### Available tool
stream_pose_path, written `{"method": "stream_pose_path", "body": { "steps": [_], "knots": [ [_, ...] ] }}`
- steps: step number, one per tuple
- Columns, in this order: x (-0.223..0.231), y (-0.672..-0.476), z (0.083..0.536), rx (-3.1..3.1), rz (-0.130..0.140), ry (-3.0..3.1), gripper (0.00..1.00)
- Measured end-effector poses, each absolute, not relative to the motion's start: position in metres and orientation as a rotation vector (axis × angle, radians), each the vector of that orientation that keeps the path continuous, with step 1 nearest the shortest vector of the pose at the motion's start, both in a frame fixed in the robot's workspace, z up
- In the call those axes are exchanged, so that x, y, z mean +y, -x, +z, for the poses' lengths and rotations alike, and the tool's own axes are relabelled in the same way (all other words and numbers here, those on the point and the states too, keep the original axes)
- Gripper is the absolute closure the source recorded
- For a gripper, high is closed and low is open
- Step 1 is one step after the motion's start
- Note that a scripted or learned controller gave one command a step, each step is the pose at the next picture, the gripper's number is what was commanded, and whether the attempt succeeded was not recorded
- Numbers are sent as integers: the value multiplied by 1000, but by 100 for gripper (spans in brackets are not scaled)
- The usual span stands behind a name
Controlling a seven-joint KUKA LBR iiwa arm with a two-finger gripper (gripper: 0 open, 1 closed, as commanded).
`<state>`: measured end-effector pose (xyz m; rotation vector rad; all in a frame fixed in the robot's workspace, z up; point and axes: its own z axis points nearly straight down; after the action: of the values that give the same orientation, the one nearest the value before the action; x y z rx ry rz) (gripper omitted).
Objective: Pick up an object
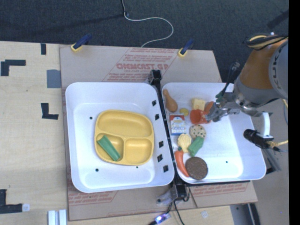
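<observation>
- Now the gripper (pixel 216 112) is seen over the right bin (pixel 243 172), near its far edge.
- Whether it is spread or pinched cannot be told.
- Just to its left lies the red piece (pixel 197 116), seemingly the nearest target.
</observation>
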<state>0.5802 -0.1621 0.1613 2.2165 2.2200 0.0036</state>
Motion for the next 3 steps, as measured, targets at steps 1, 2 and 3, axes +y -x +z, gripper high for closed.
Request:
{"method": "stream_pose_path", "body": {
  "steps": [1, 2, 3],
  "knots": [
    [-165, -582, 225, 2220, 3, -2217, 100],
    [-164, -582, 224, 2223, -1, -2221, 100],
    [-117, -598, 216, 2229, 0, -2216, 100]
  ]
}}
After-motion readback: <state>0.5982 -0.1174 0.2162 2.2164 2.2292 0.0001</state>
